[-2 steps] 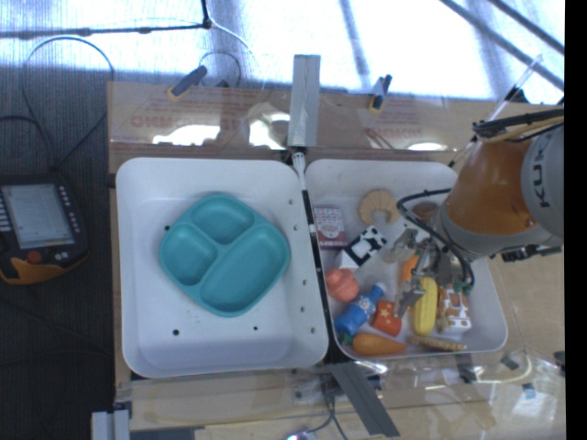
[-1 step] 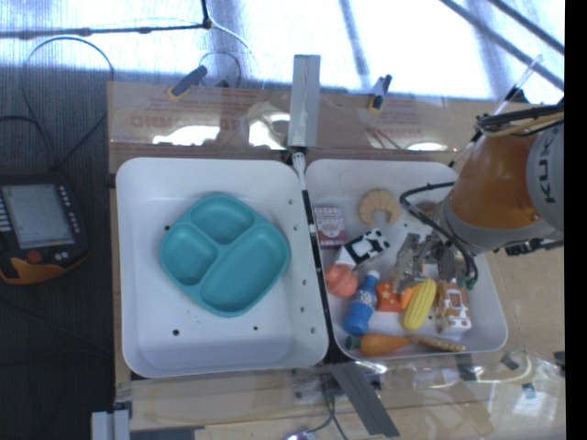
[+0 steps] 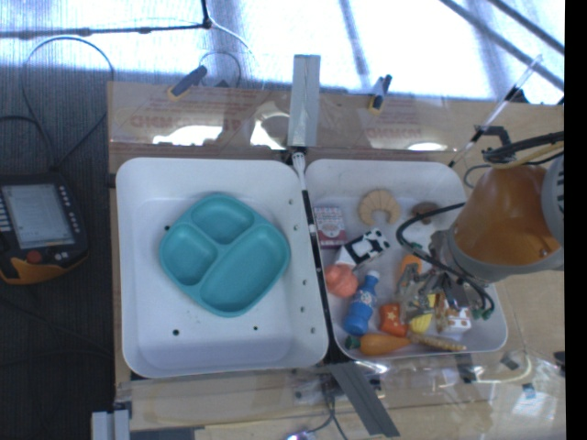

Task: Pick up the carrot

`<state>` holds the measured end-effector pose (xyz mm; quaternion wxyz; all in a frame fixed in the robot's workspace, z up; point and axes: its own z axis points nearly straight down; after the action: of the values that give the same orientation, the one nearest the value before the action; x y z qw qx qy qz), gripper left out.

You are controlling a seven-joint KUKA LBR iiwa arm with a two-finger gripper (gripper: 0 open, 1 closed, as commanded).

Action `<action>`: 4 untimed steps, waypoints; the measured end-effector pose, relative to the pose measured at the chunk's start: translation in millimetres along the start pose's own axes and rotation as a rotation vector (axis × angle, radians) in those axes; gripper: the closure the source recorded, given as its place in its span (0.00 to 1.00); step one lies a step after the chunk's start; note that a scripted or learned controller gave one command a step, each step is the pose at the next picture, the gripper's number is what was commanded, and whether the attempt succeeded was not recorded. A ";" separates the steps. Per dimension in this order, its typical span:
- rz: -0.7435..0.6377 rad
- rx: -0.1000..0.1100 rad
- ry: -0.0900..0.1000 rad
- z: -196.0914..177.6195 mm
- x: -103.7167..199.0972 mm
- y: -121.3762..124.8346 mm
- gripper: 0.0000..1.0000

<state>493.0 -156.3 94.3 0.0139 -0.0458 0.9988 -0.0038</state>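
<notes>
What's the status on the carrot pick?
Gripper low in the right bin, among the toys. Carrot lies free at the bin's near edge, apart from gripper. Blue bottle and small clutter crowd it.

The arm [image 3: 509, 218] runs off the right side and its bulk covers the right bin's [image 3: 394, 168] far corner. The gripper [image 3: 431, 291] sinks into the toy clutter [image 3: 438, 312], so its tips blur into it. The carrot's [image 3: 383, 344] right end tucks under a stick.

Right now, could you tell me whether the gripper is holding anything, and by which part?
It cannot be told: the gripper sits low among the toys, away from the carrot.
</notes>
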 end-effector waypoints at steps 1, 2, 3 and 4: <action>-0.001 0.000 0.002 1.1 0.6 0.2 0.00; 0.312 -0.001 0.019 3.5 -22.2 6.3 0.00; 0.310 0.003 0.007 -8.3 -25.9 6.0 1.00; 0.310 0.003 0.010 -7.4 -25.2 6.1 0.00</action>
<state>517.3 -147.8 102.4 0.0096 0.1091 0.9940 -0.0032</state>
